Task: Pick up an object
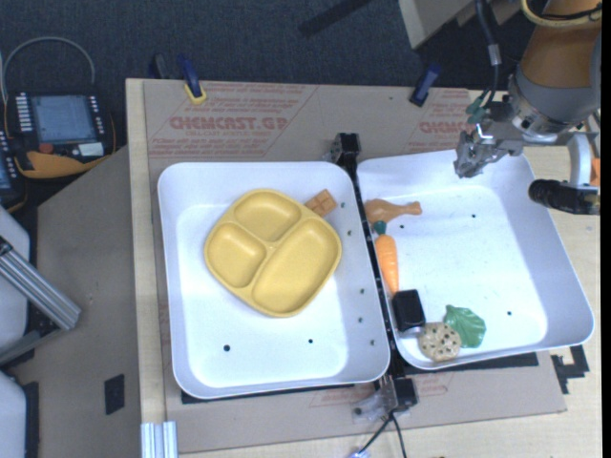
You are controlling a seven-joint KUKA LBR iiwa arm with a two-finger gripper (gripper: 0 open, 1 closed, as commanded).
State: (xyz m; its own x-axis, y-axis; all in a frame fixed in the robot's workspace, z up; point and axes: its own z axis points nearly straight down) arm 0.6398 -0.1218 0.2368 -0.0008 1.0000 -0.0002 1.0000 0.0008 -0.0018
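My gripper (pixel 468 163) hangs over the far edge of the right bin (pixel 516 256), with nothing visible between its tips. Along the right bin's left side lie a brown drumstick (pixel 391 210), an orange carrot (pixel 387 262) and a black block (pixel 409 309). A round cookie (pixel 439 342) and a green leafy piece (pixel 467 324) rest near the bin's front edge. All of these sit well to the left of and nearer than the gripper.
The left bin (pixel 191 342) holds a yellow divided plate (pixel 274 252) with a small brown block (pixel 322 201) at its far right corner. A black clamp (pixel 346 147) stands between the bins at the back. A handheld pendant (pixel 59 127) lies off the bench at left.
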